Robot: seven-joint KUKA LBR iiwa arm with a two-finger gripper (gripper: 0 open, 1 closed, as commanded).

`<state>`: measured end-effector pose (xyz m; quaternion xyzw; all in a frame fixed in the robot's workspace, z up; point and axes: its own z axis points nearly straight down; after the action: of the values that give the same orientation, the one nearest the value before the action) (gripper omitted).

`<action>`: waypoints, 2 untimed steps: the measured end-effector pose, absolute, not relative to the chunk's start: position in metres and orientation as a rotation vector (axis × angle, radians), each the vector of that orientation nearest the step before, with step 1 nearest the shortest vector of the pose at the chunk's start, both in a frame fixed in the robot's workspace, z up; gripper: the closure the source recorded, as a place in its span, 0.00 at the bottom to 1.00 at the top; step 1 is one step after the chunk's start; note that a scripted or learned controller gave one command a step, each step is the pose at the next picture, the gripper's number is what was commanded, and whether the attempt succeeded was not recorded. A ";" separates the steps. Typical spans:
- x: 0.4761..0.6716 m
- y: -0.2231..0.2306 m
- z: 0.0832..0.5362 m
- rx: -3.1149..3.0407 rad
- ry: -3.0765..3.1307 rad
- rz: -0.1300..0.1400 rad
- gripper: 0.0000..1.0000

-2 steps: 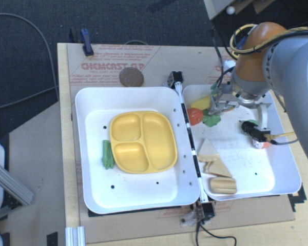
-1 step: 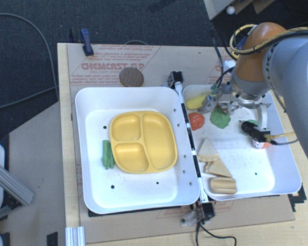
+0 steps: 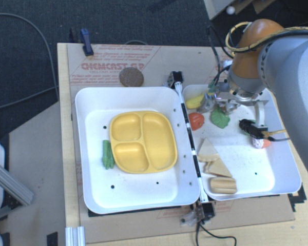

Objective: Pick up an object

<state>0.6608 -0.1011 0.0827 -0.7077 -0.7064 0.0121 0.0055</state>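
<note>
1. My arm (image 3: 282, 60) comes in over the right bin (image 3: 246, 163) and bends down toward its far left corner. That is where the loose pieces crowd together, so it reads as the approach to a pick.
2. The left bin (image 3: 92, 117) carries a yellow divided plate (image 3: 142, 141) in its middle. The plate is wide and flat, so I judge it a poor thing to grab.
3. My gripper (image 3: 225, 105) hangs low near the right bin's far edge. I cannot tell whether it is spread or pressed together, and I see nothing held in it.
4. Pale wedges (image 3: 213, 160), perhaps toy bread or cheese, lie stacked along the right bin's left wall. A tan bun (image 3: 222, 185) sits in the near left corner, well apart from me.
5. The likeliest target is a green leafy toy (image 3: 220, 119), lying on the bin floor just beside the gripper on its near side.
6. A red tomato-like piece (image 3: 196, 120) rests against the left wall, and a yellow piece (image 3: 194, 101) sits in the far left corner. Both are near enough to be knocked if I go for the green toy.
7. A green pod (image 3: 108, 154) lies beside the plate's left rim in the left bin.
</note>
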 end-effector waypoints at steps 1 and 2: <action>0.663 -0.121 0.083 -2.211 -2.214 0.017 0.00; 0.667 -0.158 0.114 -2.224 -2.223 -0.001 0.00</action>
<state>0.6668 -0.1583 0.1140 -0.7072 -0.7070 -0.0003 -0.0016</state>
